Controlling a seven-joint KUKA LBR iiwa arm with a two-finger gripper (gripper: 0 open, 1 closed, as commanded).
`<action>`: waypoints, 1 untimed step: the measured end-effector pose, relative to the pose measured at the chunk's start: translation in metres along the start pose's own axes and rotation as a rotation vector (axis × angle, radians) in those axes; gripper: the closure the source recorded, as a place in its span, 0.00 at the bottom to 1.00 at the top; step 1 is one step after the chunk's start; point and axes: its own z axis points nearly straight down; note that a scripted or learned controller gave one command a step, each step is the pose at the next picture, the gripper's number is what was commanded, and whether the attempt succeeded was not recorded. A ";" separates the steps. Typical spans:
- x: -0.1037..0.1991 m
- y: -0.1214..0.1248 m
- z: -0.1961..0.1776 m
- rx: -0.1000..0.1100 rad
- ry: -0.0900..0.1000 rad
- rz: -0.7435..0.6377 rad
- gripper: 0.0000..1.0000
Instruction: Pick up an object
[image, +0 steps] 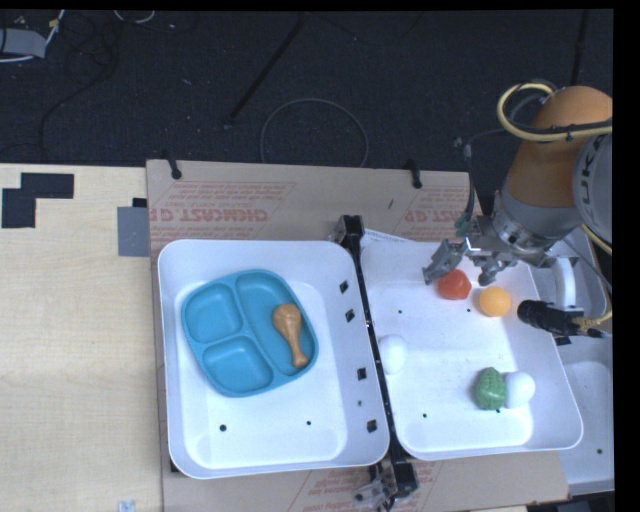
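Camera view: red object (454, 285) just below fingers (466, 262).

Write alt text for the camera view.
The gripper hangs open over a red object in the right bin, beside an orange ball and a green object. The left bin holds a blue tray with a toy drumstick.

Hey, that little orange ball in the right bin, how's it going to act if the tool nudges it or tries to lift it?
The orange ball looks round and smooth, so a nudge would probably send it rolling across the flat floor of the right bin. It may slip out of a pinch that lands off-centre. It lies close beside the red object under the tool, so a push could knock into that.
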 end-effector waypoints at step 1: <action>0.003 -0.002 0.065 0.002 0.001 0.000 0.00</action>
